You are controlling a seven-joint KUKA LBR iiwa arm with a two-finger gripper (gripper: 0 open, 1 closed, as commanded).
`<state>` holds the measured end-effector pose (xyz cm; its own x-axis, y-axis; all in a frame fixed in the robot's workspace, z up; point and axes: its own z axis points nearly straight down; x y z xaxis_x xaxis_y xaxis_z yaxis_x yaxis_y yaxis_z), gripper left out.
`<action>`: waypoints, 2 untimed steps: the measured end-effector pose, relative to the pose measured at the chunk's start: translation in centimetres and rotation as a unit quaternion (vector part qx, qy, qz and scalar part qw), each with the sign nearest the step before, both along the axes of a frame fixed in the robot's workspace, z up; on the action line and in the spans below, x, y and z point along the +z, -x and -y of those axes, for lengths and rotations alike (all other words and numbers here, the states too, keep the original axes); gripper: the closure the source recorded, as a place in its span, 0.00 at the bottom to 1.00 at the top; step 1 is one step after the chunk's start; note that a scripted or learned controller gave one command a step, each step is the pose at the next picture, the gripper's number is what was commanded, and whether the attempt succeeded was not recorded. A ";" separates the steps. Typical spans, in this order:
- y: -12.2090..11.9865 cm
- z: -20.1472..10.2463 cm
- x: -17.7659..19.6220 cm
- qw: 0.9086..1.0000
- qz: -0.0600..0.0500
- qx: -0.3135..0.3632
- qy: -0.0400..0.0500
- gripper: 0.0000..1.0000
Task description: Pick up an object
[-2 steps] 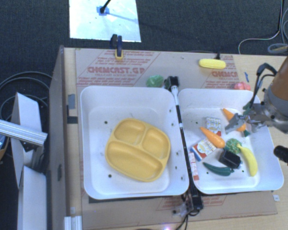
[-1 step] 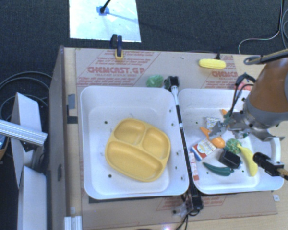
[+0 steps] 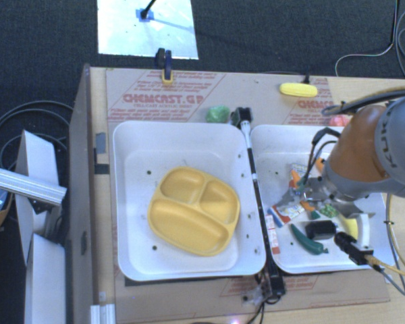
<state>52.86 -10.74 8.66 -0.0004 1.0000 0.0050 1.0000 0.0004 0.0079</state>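
Gripper (image 3: 304, 196) low over clutter in right bin (image 3: 270, 140); grasp state unclear. Best target lone green tool (image 3: 306, 239) on near side, avoiding pile.

Yellow tray (image 3: 192, 210), hand (image 3: 304, 193) perhaps over clutter (image 3: 310, 225)

Tray (image 3: 192, 210): yellow plastic, smooth, slight sheen. Bins (image 3: 131, 181): white plastic, glossy. Bench top (image 3: 182, 93): printed brown paper, matt. Floor at 9 o'clock (image 3: 34, 52): dark, rough carpet.
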 end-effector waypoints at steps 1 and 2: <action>-0.3 0.1 1.6 1.000 0.004 0.001 0.002 1.00; -0.3 0.1 1.5 1.000 0.004 0.001 0.002 0.00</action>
<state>53.11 -10.89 10.20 -0.0024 1.0000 0.0013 0.9999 0.0024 0.0154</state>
